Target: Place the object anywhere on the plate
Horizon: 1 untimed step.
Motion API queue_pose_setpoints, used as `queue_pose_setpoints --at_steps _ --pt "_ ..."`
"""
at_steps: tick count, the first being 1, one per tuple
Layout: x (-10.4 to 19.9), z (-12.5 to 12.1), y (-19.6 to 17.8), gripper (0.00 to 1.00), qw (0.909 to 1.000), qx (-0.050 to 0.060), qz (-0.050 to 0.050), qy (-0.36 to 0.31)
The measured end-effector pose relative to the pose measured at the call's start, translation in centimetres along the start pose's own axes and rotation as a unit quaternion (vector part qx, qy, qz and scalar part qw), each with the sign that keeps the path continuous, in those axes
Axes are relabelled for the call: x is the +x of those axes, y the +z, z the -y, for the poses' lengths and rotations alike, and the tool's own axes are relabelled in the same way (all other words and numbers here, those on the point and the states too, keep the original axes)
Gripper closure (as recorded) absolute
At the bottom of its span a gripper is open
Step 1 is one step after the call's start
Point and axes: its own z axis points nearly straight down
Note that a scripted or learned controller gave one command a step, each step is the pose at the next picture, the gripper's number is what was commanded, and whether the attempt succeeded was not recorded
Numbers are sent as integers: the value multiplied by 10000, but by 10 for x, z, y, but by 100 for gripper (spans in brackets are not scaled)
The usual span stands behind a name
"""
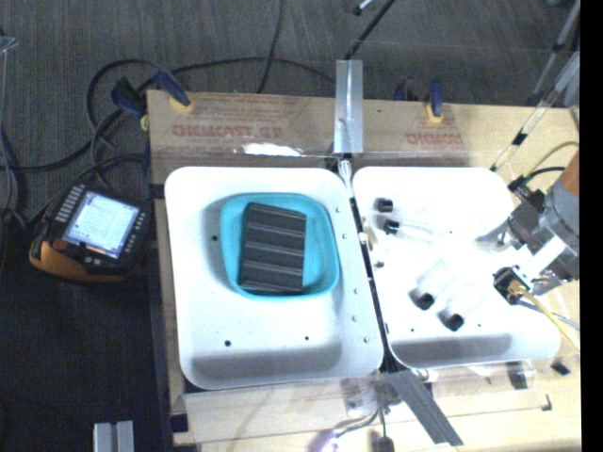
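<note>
You can see the dark ribbed block point(273, 249) already lying on the teal plate point(323, 257) in the left bin point(188, 252), its long axis running front to back. From that plate, the end effector point(524, 269) sits well off right; its grip state can't be told.

The jaws hung over the right bin point(490, 347), at its right edge. To their left some small objects point(421, 298) lay in that bin. Farther left, the plate point(325, 252) sat in the left bin point(273, 356), a ridged block point(273, 248) on it.
</note>
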Motion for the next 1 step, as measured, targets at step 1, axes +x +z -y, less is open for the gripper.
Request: queue_pose_setpoints --at_steps 1 --pt "24 36 44 0 10000 14 -5 -47"
